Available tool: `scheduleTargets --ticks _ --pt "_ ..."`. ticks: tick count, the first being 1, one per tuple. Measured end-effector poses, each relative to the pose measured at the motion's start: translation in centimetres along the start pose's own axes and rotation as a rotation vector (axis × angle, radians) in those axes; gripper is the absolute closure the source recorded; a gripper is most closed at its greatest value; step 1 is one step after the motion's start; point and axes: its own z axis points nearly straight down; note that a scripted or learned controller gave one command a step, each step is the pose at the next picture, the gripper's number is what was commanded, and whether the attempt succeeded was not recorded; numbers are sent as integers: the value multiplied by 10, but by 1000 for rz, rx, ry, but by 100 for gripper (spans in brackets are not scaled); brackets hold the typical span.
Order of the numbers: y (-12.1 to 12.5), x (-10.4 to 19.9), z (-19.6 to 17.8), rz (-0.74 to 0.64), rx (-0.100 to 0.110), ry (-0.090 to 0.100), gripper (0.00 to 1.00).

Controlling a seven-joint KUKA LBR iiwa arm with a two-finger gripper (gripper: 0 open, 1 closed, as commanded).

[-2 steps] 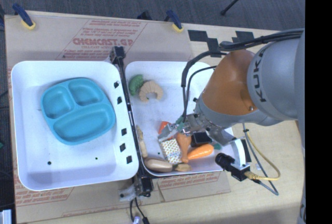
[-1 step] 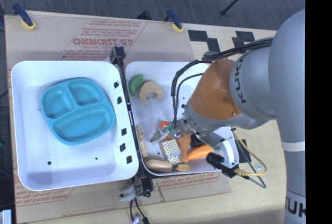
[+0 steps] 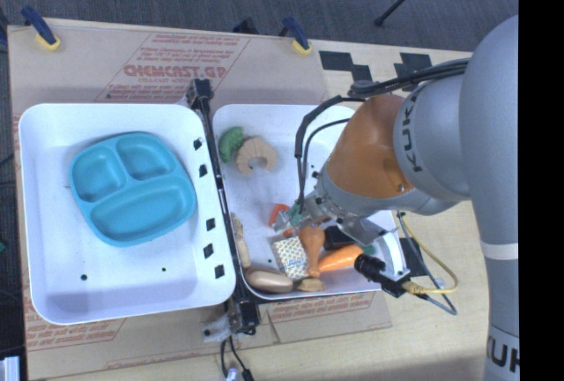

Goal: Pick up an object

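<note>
Toys [image 3: 304,257] lay heaped at the near edge of the right bin [image 3: 264,119] as the arm [image 3: 414,150] reached down over them. Its gripper [image 3: 310,216] hung low above an orange carrot [image 3: 339,261] and a patterned block [image 3: 290,255], but whether the claw was wide, narrow or holding anything could not be told. A green piece [image 3: 232,142] and a tan ring [image 3: 256,154] sat apart, farther back. A blue divided plate [image 3: 132,187] lay in the left bin [image 3: 44,194].
</note>
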Motion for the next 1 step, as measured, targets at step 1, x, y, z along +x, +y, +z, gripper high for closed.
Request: scheduleTargets --ticks 1 --pt "10 40 -83 -362 11 14 100"
